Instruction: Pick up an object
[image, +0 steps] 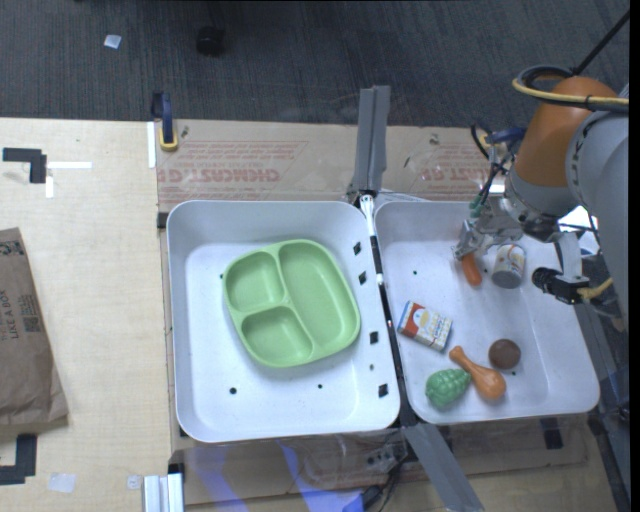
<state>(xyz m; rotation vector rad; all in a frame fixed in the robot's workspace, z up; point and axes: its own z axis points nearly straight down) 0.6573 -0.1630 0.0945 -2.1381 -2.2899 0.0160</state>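
My gripper (474, 246) hangs low over the far part of the right bin (560, 400). Its tip is right above a small orange carrot-like piece (469, 270), touching or nearly touching its upper end. A silver can (507, 265) lies just to the right of that piece. Nearer the front of the same bin are a small printed box (425, 326), a brown ball (504, 353), an orange gourd-shaped toy (478, 372) and a bumpy green fruit (447, 388).
The left bin (190, 380) holds a green divided plate (291, 301). A grey post (372, 140) rises behind the seam between the bins. The arm's orange band (555, 140) and cables stand over the right bin's far right corner.
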